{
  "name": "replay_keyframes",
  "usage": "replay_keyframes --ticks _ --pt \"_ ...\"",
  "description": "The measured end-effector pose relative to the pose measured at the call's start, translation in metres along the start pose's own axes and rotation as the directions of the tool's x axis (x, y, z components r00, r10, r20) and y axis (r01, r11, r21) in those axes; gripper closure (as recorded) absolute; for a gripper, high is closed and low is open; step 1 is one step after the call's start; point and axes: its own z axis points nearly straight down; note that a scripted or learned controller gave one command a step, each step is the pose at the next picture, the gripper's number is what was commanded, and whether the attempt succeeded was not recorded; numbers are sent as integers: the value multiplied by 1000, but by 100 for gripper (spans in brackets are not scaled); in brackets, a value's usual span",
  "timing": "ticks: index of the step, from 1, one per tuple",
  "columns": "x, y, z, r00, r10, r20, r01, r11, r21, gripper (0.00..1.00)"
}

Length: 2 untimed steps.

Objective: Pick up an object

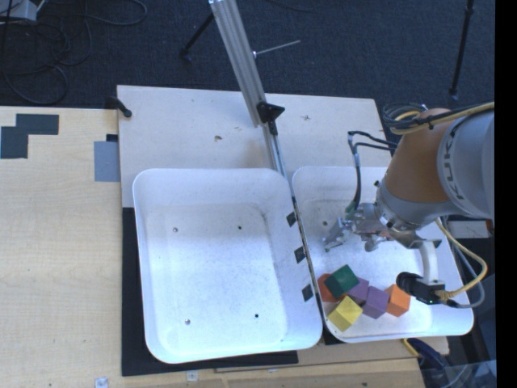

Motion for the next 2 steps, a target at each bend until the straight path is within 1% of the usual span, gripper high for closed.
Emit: replay_keyframes --ticks 1,2 --pt "20 -35 -64 1000 -3 1 3 1000 -14 0" --pt "23 -57 -60 1000 3 1 -3 1000 -8 0"
